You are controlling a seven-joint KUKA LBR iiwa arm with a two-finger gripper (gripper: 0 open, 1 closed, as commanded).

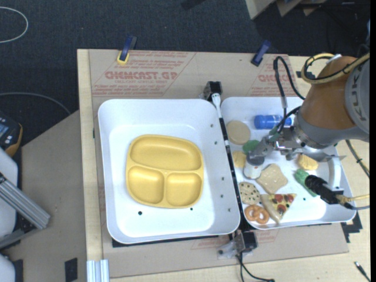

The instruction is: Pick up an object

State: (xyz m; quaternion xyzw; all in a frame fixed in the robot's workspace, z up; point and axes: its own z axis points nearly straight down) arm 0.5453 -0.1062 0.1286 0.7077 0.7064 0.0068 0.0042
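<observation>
Nearest, in right bin (346, 216): pretzel (257, 214), pizza slice (279, 203), cookie (248, 191), toast (272, 178). Farther, end effector (258, 153) low over white cup (252, 170); grip state unclear. Beyond, blue bottle (265, 121). Left bin (111, 175): yellow tray (164, 170).

This looks like a robotics laboratory, not a home. To the left of the gripper (262, 150), two white bins (111, 157) sit on a cardboard sheet (147, 72) that is fixed with clamps (125, 50). Loose cables (282, 81) run behind the gripper. Further left, past the bench edge, stand aluminium frame profiles (23, 207) on dark carpet (59, 16).
</observation>
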